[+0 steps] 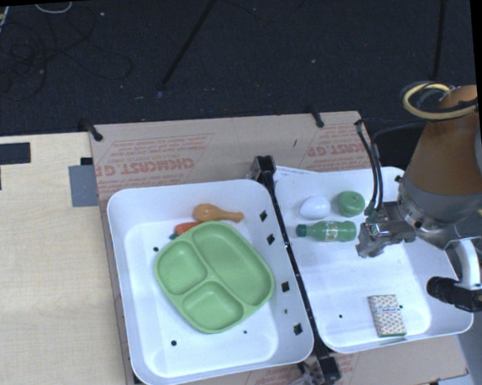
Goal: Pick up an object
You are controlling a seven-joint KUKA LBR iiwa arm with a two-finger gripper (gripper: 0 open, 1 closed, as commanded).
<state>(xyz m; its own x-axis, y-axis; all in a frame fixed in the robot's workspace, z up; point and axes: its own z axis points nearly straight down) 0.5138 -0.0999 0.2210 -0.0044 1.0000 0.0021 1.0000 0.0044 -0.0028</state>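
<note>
In the right bin (353, 320) a green bottle (328, 232) lies on its side, with a white egg-shaped object (314, 207) and a green ball (350, 202) just behind it. A small patterned box (387, 314) lies near the bin's front right corner. My gripper (373, 241) hangs over the right bin's right half, just right of the bottle's end. Whether it touches the bottle is unclear.
The left bin (143, 322) holds a green divided plate (213, 274); an orange spoon-like object (215, 212) and a red piece (183, 228) sit behind it. A black divider (285, 259) with clips separates the bins. The arm's orange and grey body (444, 170) looms over the right bin's right edge.
</note>
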